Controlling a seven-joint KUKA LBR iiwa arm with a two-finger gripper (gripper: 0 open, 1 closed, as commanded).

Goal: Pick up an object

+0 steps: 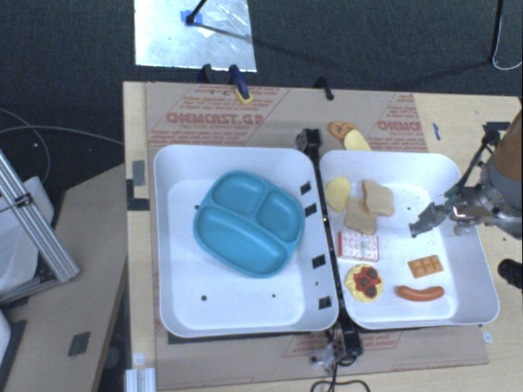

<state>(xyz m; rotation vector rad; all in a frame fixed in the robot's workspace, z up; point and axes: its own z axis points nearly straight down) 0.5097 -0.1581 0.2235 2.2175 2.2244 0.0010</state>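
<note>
**Tool over right bin, nothing gripped**

My tool [440,217] hovers above the right bin [466,300], fingers apart, nothing btwn them. Waffle [425,265] lies just below it, sausage [421,292] beyond that. Bread pieces [369,205] sit to its left. Blue plate [249,233] is well apart, in left bin [176,243].

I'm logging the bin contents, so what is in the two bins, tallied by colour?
Blue: 1, the tray
Yellow: 1, the lemon
Tan: 2, the bread slices
Red and white: 1, the card
Orange: 1, the waffle
Yellow and red: 1, the pizza
Red-orange: 1, the sausage
Total: 8
</note>
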